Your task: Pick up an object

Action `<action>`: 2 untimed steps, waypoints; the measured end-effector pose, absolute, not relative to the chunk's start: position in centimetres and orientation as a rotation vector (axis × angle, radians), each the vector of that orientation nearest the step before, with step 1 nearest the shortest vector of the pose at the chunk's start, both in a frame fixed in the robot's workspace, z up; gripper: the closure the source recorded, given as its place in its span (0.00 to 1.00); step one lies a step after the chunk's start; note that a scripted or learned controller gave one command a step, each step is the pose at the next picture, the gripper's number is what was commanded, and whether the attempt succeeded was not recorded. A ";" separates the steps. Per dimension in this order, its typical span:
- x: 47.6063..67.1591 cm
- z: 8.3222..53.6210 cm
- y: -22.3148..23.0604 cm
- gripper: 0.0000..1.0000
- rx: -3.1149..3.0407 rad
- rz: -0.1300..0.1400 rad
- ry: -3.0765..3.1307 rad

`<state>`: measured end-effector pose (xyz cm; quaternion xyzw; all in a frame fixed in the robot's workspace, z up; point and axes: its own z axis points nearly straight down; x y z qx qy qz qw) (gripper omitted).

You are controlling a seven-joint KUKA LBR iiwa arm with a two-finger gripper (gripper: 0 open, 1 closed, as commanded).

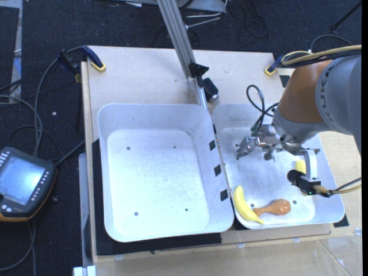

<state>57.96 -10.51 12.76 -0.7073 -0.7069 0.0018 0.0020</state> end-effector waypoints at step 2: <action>58.0 10.6 -10.5 1.00 -2.221 0.000 -2.221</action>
